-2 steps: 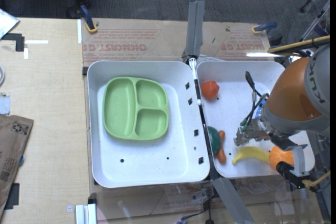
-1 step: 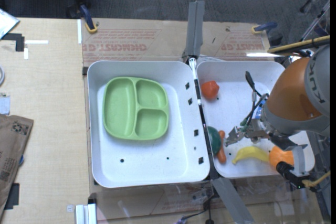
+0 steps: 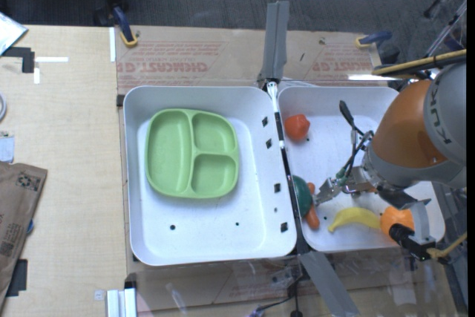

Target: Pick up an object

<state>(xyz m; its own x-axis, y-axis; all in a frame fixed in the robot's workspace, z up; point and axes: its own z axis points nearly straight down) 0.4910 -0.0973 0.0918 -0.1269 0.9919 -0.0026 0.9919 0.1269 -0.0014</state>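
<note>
We see the gripper low in the right bin beside a banana (we cannot tell its grip).

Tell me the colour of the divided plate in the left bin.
Light green; the divided plate shows best in the camera view.
</note>
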